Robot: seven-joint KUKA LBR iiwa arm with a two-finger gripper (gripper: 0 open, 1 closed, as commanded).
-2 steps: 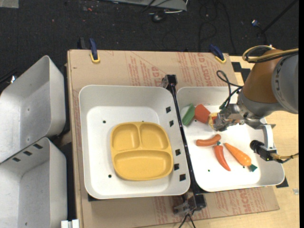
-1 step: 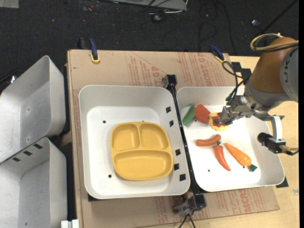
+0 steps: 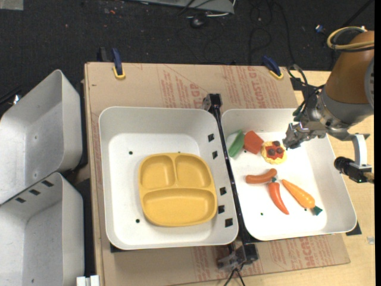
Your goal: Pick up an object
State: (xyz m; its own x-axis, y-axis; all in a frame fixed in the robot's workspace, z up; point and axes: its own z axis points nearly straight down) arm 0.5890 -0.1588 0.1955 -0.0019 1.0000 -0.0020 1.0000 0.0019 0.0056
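**Gripper poised at the toy food in the right bin**

Far to the gripper's left, the left bin (image 3: 113, 159) held 1 yellow divided plate (image 3: 177, 189) with 3 compartments, lying flat near the bin's middle. A black divider strip (image 3: 225, 159) ran between the 2 bins, well left of the gripper.

Closer in, inside the right bin (image 3: 333, 219), a green pepper (image 3: 236, 143) lay tilted to the gripper's left, and a red wedge-shaped piece (image 3: 253, 142) sat just beside it, still left of the gripper. Below and to the gripper's left lay a sausage (image 3: 261, 177), with a red chilli (image 3: 278, 196) beneath it and an orange carrot (image 3: 299, 193) below the gripper, slanting toward the bin's near right corner.

A small yellow tart with dark berries (image 3: 274, 152) sat immediately left of the gripper and slightly below it; whether they touched could not be told.

The gripper (image 3: 293, 137) hung over the right bin's upper part, below the grey wrist and orange band of the arm (image 3: 348, 82) reaching in from the right. Its dark tip was too blurred to tell whether the 2 sides were apart or together, and nothing was seen held between them.
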